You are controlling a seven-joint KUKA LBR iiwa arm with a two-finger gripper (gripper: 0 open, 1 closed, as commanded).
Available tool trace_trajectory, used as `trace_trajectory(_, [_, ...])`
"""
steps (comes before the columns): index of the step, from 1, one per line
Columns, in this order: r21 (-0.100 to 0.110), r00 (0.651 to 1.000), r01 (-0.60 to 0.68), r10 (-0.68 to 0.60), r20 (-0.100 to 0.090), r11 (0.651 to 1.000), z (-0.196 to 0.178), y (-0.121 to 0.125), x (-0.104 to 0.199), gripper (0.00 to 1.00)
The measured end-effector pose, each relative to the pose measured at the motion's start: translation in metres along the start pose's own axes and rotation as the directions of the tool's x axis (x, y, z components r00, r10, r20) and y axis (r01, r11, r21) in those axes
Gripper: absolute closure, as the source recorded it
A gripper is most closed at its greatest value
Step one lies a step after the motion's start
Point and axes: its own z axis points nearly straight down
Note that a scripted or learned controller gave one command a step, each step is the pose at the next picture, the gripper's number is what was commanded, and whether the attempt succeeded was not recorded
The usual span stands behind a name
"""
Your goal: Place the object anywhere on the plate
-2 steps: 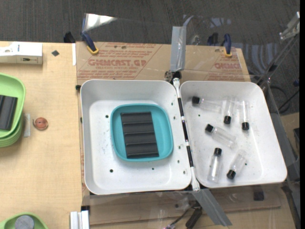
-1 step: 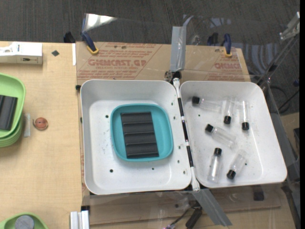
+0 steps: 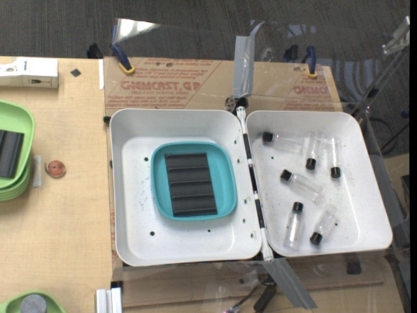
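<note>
In the right bin (image 3: 365, 237), six clear vials with black caps lie scattered, apart from the teal plate (image 3: 225, 175), which sits in the left bin (image 3: 130, 240) with a black ridged insert (image 3: 190, 184) on it. I cannot tell the state of the tool. For a good pick, I would choose the vial (image 3: 291, 225) lying alone near the front and close across its narrow body, not along its length.

Wooden bench (image 3: 71, 240) carries two white bins (image 3: 130, 240) side by side, cardboard sheet (image 3: 195, 83) lying behind them.
</note>
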Motion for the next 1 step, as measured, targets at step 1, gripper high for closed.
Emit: trace_trajectory(1, [0.0,1.0,0.0,0.0,0.0,1.0,0.0,0.0,0.0,0.0])
